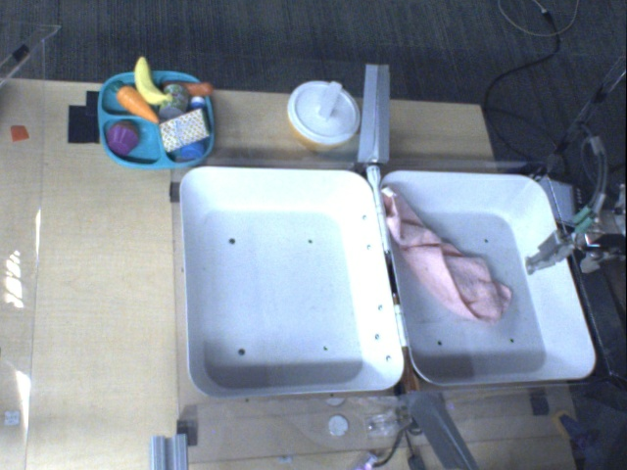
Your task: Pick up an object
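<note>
End effector (549,255) sits at the right bin's (490,372) right wall, just inside the rim; fingers too small/blurred here, so can't tell if released or clenched. Nothing visibly grasped.

Camera view, top-down slant: only pickable obj in the bins is the pink cloth (446,267). It lies crumpled in the right bin, running from the back-left corner by the divider out toward the middle, flat on the floor, apart from the end effector. Left bin (196,262) has no obj to grab. Off-bin on the desk (88,292): blue toy tray (155,117) w/ play food, white lidded cup (323,113).

Step, imo: pre-approach, no contact yet. Next move calls for translating left over the cloth's bulky end nearest the end effector, descend to the bin floor, pinch a fold, lift. Risk: thin fabric, easy to close on air.
</note>
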You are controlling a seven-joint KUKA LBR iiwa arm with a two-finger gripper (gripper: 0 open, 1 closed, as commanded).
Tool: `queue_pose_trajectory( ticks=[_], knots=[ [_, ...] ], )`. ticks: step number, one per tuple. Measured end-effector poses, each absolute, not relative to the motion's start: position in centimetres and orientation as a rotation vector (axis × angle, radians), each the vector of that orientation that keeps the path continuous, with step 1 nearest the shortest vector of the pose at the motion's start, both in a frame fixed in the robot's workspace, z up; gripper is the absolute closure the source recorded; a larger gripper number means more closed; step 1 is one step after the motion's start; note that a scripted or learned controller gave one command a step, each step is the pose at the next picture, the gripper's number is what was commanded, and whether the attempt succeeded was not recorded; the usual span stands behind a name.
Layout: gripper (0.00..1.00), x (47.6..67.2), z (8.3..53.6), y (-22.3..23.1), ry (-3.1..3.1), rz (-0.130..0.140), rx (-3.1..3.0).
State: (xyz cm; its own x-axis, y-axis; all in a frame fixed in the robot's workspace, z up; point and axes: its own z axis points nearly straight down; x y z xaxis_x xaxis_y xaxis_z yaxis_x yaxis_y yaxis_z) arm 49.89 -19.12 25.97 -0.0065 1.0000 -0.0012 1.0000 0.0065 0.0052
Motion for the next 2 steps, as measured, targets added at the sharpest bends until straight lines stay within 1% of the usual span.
queue_pose_trajectory(
  ticks=[1, 2],
  knots=[
    [0.0, 54.6, 30.3, -18.9, 2.205, 0.006, 2.228],
    [0.0, 55.1, 20.1, -13.6, 2.382, 0.004, 2.043]
  ],
)
